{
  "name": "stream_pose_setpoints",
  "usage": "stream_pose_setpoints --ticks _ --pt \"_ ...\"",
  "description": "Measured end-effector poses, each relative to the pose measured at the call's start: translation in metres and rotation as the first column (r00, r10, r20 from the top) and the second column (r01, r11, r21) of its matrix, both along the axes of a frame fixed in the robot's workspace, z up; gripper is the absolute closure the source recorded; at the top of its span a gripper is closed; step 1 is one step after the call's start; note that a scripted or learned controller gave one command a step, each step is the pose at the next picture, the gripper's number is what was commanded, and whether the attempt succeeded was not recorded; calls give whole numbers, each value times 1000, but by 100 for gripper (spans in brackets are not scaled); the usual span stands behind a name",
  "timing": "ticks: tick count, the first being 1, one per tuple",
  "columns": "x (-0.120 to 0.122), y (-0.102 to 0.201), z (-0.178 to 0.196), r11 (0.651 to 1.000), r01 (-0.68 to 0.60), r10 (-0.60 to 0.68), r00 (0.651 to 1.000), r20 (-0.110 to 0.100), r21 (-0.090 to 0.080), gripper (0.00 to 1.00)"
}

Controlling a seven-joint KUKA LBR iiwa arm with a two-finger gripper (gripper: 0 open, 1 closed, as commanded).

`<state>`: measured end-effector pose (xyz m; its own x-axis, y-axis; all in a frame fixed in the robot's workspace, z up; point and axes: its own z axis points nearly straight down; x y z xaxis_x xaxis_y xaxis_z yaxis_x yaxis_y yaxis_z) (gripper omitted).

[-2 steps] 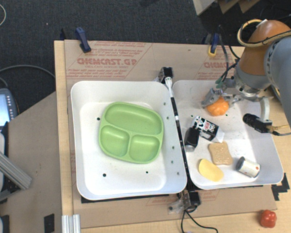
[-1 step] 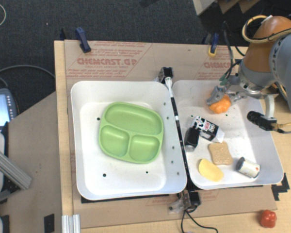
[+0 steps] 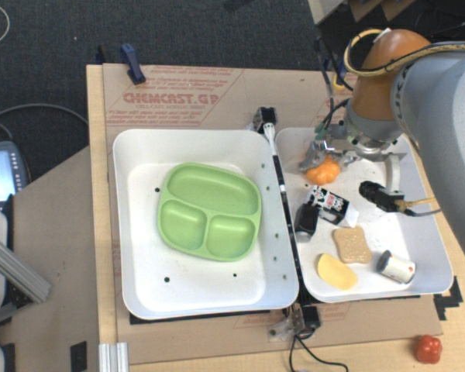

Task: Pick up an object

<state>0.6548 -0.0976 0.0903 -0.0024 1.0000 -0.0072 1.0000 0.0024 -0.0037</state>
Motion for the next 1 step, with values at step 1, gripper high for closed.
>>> stream_pose_setpoints --ticks 1 --pt "15 81 103 1000 -7 7 1000 17 10 100"
